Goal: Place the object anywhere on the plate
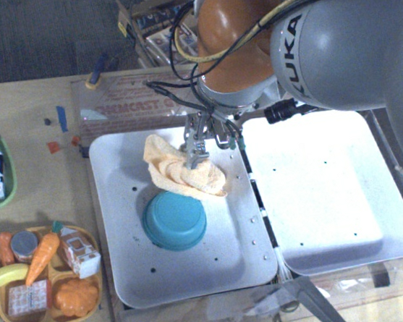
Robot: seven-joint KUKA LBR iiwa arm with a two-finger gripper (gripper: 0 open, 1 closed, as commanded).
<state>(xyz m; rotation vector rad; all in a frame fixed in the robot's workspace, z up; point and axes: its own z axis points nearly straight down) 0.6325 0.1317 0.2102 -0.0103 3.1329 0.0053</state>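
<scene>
Metal fingers of the hand (pixel 197 152) pinch a crumpled, soft yellow cloth (pixel 182 170) lying in the left white bin (pixel 115 167), its lower edge just touching the round, smooth blue plate (pixel 175 221).

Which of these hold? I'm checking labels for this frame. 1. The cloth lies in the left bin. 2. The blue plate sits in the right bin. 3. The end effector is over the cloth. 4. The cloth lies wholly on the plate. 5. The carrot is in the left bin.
1. True: the cloth lies in the left bin.
2. False: the plate is in the left bin.
3. True: the end effector is over the cloth.
4. False: it lies beside the plate, mostly on the bin floor.
5. False: the carrot is in a tray outside the bins.
</scene>
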